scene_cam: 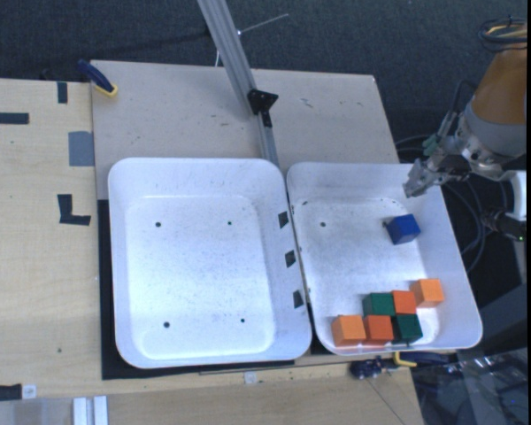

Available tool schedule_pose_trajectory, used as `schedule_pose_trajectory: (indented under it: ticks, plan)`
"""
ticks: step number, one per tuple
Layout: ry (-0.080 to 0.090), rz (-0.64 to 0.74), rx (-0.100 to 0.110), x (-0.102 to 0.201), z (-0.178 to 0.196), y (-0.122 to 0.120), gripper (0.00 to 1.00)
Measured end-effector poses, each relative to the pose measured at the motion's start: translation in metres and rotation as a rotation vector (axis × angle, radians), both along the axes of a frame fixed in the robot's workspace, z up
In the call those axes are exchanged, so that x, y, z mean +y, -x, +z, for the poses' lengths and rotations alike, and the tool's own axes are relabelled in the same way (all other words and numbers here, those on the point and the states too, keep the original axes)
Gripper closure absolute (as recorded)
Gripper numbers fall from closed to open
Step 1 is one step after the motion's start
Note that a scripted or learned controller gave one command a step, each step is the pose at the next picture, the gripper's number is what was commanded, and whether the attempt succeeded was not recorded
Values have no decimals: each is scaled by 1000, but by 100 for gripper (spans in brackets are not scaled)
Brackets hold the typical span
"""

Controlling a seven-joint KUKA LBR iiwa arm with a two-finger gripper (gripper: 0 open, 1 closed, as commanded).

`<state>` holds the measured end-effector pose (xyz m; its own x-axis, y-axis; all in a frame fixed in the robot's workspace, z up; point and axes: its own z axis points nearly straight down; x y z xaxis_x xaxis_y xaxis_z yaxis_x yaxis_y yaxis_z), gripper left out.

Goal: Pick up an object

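Observation:
A blue block (403, 228) lies alone in the upper right part of the right bin (336, 237). Along that bin's near edge sits a cluster of blocks: orange ones (348, 328) (379, 327) (429, 290) (404, 302) and green ones (380, 305) (408, 326). My gripper (418, 180) hangs over the right bin's far right corner, above and slightly right of the blue block, with nothing visibly held. Behind it the arm shows its orange band (500, 87).
The left bin (124, 237) stands beside the right one. A slanted metal pole (234, 51) runs from the top down to the bins' junction. A blue and yellow tool (97, 76) lies at the bench's far left. Cables hang at the right.

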<state>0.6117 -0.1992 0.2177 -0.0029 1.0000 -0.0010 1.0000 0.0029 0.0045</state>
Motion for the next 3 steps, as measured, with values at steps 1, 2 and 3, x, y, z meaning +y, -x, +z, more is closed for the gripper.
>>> schedule_pose_trajectory:
  ticks: [1,2,3]
  plan:
    - [1,-1,6,0,-13,0,100]
    - [-2,3,6,53,-16,-7,100]
    - [-3,4,7,110,-9,5,100]
